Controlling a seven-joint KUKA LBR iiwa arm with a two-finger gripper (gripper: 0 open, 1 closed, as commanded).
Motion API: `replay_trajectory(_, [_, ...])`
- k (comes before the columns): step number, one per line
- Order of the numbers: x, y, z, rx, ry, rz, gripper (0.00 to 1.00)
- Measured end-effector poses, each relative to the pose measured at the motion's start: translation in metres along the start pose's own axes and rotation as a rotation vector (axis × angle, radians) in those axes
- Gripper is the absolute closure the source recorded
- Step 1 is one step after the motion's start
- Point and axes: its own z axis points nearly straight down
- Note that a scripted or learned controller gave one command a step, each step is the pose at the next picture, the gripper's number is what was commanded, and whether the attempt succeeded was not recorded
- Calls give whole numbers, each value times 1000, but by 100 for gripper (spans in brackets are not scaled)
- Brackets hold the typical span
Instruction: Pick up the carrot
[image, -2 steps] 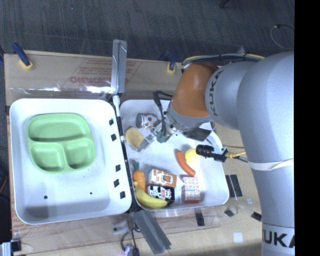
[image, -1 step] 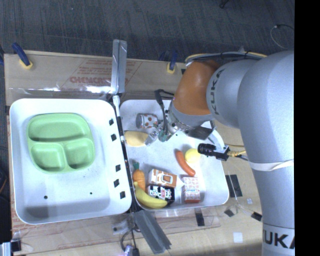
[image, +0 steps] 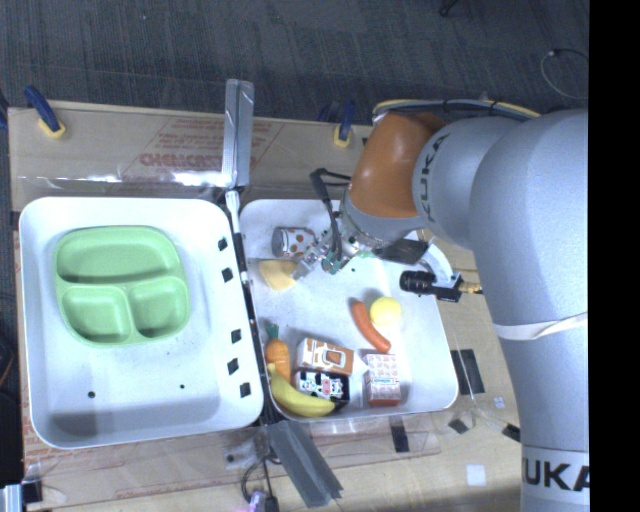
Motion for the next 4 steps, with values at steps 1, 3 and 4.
replay_trajectory(1, [27,-5,2,8,6,729,100])
replay_trajectory(3, [27,-5,-4,13,10,724,100])
replay_trajectory(4, [27,-5,-4,13,10,723,0])
